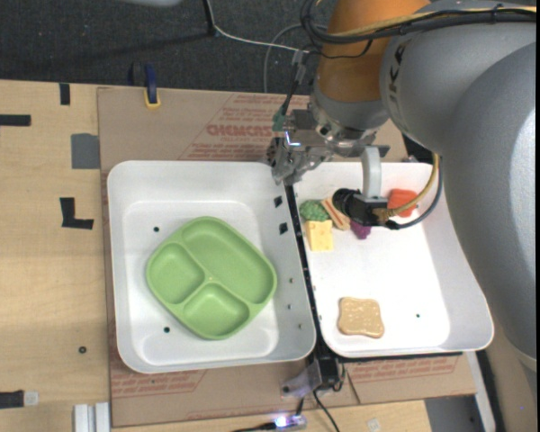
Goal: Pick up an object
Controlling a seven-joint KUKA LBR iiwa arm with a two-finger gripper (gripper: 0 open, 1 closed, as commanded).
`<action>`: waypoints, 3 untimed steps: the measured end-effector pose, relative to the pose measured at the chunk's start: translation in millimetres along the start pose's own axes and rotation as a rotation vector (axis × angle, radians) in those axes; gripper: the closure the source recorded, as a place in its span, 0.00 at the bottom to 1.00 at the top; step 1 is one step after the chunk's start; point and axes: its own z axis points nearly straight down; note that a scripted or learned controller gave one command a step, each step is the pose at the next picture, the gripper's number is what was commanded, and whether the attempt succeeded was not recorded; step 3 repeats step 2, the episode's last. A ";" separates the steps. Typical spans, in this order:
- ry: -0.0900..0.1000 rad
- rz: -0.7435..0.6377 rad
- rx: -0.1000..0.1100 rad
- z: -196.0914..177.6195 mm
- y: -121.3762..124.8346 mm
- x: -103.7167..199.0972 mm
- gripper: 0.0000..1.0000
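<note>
My gripper (pixel 337 178) hangs under the orange-banded wrist, low over the back left corner of the right bin (pixel 432 277). Just below it lies a cluster of toy food: a green leafy piece (pixel 313 211), a striped bacon strip (pixel 335 212), a yellow cheese block (pixel 319 235), a small purple piece (pixel 361 230) and an orange-red piece (pixel 402 202). A black part of the tool sits against the bacon strip and the purple piece. Nothing is visibly lifted. A slice of toast (pixel 360 317) lies alone near the front of the bin.
A green divided plate (pixel 211 277) fills the middle of the left bin (pixel 126 241). The ridge between the bins (pixel 301 268) runs right beside the gripper's left side. The grey arm covers the right bin's back right part.
</note>
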 end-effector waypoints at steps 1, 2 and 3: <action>-0.001 0.002 0.000 7.1 16.4 46.1 1.00; -0.001 0.004 0.001 6.8 15.7 44.4 0.00; -0.001 0.004 0.001 6.8 15.7 44.4 0.00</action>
